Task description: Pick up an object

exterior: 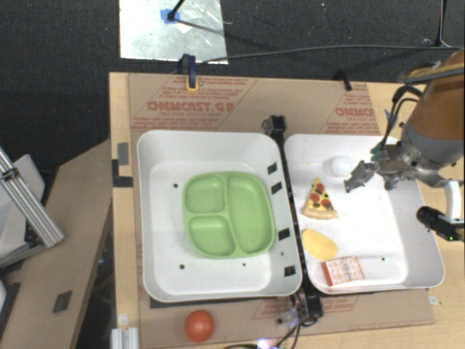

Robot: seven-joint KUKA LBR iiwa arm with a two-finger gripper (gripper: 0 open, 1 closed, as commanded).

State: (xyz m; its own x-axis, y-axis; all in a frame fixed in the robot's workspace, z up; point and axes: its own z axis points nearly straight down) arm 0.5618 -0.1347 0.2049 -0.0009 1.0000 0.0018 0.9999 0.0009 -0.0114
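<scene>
Claw (pixel 372 173) spread wide, grasping nothing, poised above right bin (pixel 429 257) beside pizza slice (pixel 320 201), probably lining up a grab.

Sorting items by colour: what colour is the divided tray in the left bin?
Light green; the divided plastic tray shows plainly in the camera view.

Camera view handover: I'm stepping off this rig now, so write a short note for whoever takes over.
Gripper: open, holding nothing, above the right bin, near its far side.
Right bin holds a white ball, pizza slice, yellow piece and red-patterned packet.
Left bin holds the green divided tray.
An orange ball lies outside, on the bench in front of the left bin.
Done: nothing picked.
Left: grasp and lift one object.
</scene>
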